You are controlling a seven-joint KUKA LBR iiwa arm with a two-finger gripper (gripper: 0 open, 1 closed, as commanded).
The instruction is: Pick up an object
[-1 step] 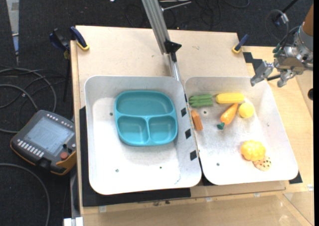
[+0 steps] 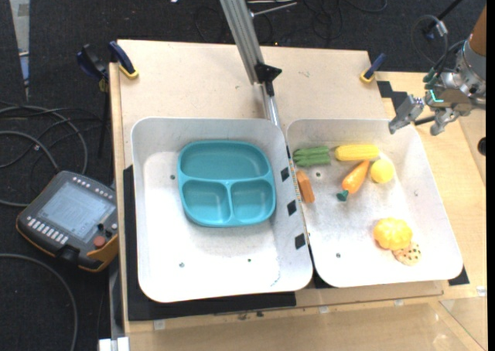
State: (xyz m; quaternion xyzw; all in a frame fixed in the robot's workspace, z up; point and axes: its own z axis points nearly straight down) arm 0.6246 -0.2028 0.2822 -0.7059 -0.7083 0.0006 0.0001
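My gripper (image 2: 420, 120) hangs at the right edge of the view, above the far right corner of the right bin (image 2: 433, 187), its two fingers spread apart with nothing between them. Below and left of it in that bin lie a yellow corn cob (image 2: 356, 153), a green pod-like vegetable (image 2: 311, 156), an orange carrot (image 2: 354, 178), a yellow lemon (image 2: 381, 171), a small orange piece (image 2: 305, 187), a yellow lumpy item (image 2: 391, 233) and a spotted cookie (image 2: 407, 253).
The left bin (image 2: 155, 210) holds a teal divided tray (image 2: 227, 182). A slanted metal pole (image 2: 241, 21) crosses the bench's back toward the seam between the bins. Clamps sit at the bench's back corners. A teach pendant (image 2: 66, 218) lies on the floor at left.
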